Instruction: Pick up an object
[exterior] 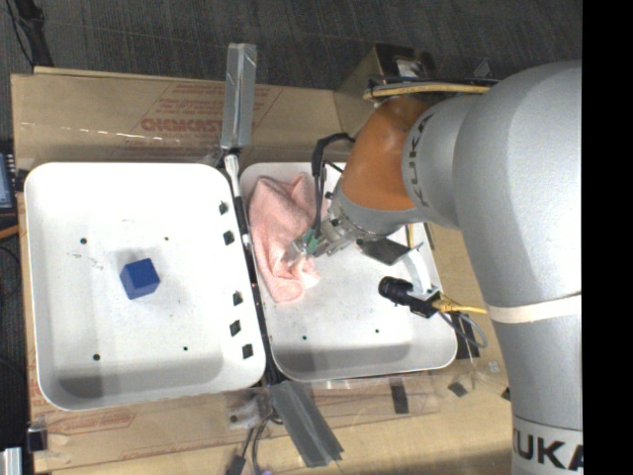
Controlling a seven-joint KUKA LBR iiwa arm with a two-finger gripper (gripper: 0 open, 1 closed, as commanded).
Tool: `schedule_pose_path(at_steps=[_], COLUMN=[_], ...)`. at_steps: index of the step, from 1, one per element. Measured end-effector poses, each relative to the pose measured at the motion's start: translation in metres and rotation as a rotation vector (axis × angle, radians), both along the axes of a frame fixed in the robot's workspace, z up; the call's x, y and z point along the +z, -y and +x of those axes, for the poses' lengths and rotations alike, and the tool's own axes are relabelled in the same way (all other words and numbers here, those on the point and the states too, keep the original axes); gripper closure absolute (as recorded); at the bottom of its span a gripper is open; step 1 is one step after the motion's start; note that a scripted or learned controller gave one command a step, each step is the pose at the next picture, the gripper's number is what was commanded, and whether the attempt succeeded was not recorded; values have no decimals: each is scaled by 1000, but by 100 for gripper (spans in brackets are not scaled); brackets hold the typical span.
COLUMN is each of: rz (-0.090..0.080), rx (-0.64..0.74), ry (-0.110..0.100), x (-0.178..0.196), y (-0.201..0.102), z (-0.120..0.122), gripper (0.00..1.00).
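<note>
To lift well, the arm should pinch a raised fold of the pink cloth (280, 234) firmly before rising straight up. The cloth lies crumpled along the left side of the right bin (346, 354). The gripper (305, 249) sits down on its lower right part; whether it grips cannot be told.

Robotics lab test cell

A grey KUKA arm (514, 216) reaches over two white bins (59, 265) on a cardboard-covered bench (129, 107), with loose cables (450, 310) and dark carpet (297, 8) in the upper frame.
</note>
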State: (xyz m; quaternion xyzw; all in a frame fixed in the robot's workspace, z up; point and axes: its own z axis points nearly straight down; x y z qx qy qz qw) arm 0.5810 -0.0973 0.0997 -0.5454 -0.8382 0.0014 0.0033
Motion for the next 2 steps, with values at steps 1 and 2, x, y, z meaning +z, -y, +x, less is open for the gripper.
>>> schedule_pose_path(at_steps=[1, 2], rz=[0, 2], rx=[0, 258], ry=[0, 3], x=[0, 32], y=[0, 3], z=[0, -55], gripper=[0, 0])
